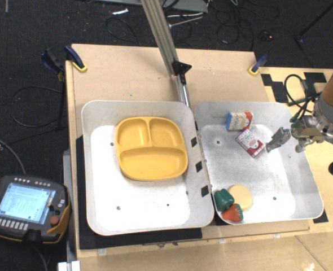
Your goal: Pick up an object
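In the camera view, most of the arm is cut off at the right edge, and the gripper (pixel 288 139) is seen low over the right bin (pixel 279 208), its dark fingers spread apart with nothing between them. A pink carton (pixel 249 142) lies just to its left, with a small blue-and-white carton (pixel 239 120) beyond that. Bare bin floor is left below the gripper, while a green, red and tan cluster (pixel 232 202) is crowded against the near-left rim, its pieces hard to tell apart.

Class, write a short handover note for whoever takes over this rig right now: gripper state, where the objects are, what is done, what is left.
Gripper: over the right bin, near its right side, holding nothing visible.
Objects: pink carton just left of the gripper; small white carton behind it; green, red and tan pieces at the bin's near left corner. Yellow divided tray in the left bin.
Done: nothing lifted.
Left: grasp and lift one object.
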Robot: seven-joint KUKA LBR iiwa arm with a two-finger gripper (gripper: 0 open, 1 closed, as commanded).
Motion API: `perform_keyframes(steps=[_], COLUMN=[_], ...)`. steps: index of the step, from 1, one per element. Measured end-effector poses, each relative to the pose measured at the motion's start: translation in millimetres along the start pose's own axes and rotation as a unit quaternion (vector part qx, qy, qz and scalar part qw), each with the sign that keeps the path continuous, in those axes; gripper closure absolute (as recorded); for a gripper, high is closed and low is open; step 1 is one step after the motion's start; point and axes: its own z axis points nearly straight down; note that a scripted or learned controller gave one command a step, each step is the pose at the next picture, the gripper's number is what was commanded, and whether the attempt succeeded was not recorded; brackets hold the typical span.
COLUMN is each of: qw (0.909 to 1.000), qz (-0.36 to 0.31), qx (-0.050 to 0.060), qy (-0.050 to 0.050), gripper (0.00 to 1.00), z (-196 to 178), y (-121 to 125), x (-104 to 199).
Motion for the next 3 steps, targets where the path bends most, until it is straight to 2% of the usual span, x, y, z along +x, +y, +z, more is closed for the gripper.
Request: perform_keyframes(steps=[1,2,3], qw=[1.0000,1.0000,1.0000], qz=[0.000,0.001,0.001], qx=[0.000,0.003,-0.002], qy=[0.000,0.000,-0.001], gripper=[0.00,0.00,0.00], z=[0.0,64.4,112.4], y=[0.0,-0.9,0.1], x=[0.0,0.8,1.1])
